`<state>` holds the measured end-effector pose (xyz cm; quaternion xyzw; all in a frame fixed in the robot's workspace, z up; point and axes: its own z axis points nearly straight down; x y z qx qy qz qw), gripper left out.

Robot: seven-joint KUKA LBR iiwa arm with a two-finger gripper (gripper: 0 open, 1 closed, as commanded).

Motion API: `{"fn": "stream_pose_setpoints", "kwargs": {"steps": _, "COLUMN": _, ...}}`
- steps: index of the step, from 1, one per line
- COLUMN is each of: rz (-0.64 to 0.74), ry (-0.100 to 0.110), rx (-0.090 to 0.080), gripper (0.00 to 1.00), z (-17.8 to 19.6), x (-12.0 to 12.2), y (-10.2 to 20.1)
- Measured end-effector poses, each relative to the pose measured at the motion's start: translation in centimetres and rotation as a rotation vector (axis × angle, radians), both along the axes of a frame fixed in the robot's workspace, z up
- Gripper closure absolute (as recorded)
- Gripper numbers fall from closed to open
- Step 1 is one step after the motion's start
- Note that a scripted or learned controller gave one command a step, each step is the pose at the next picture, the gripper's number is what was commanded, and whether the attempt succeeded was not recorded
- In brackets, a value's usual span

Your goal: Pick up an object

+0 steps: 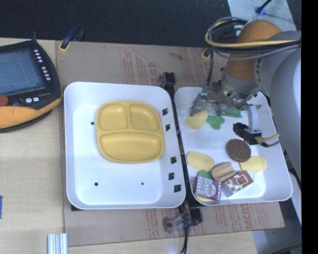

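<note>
Gripper (214, 102) hangs low over the far end of the right bin (273, 192), its metal parts crowding a green toy piece (217, 121) and a pale yellow toy food (196, 120). Finger state: cannot tell, and nothing visibly pinched. The yellow piece sits just below-left of the tool, the green one directly beneath and touching or nearly so. Judged nearest candidates. Brown disc (238, 150) and small cartons (208, 187) lie nearer the camera, well apart. Yellow divided tray (130, 131) occupies the left bin (79, 189).
</note>
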<state>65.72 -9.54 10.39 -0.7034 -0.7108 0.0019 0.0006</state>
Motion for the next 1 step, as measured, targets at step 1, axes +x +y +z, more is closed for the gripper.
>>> {"fn": "stream_pose_setpoints", "kwargs": {"steps": 1, "rz": -0.011, "ry": -0.002, "rx": -0.001, "gripper": 0.00, "z": -1.20, "x": -0.12, "y": -4.35}}
